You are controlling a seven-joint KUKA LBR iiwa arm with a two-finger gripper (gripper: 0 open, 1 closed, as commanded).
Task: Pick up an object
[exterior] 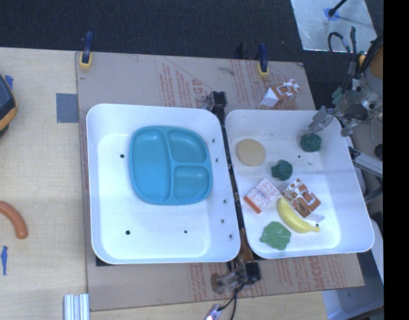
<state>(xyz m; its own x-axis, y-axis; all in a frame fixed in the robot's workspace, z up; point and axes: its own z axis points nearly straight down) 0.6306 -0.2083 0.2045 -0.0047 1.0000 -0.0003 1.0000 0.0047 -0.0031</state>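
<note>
plate (169, 165) – blue | banana (295, 219) – yellow | bins (111, 199) – white

Glossy white plastic bins (111, 245), matt blue plastic plate (169, 164) — cardboard underlay (184, 82), pale wood bench (31, 172)

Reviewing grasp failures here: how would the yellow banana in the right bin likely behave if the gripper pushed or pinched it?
The banana looks like a smooth, curved toy, so it may swivel or slip under a pinch rather than roll. It touches the brown patterned packet, so a push would probably move both. Weight cannot be judged.
</note>
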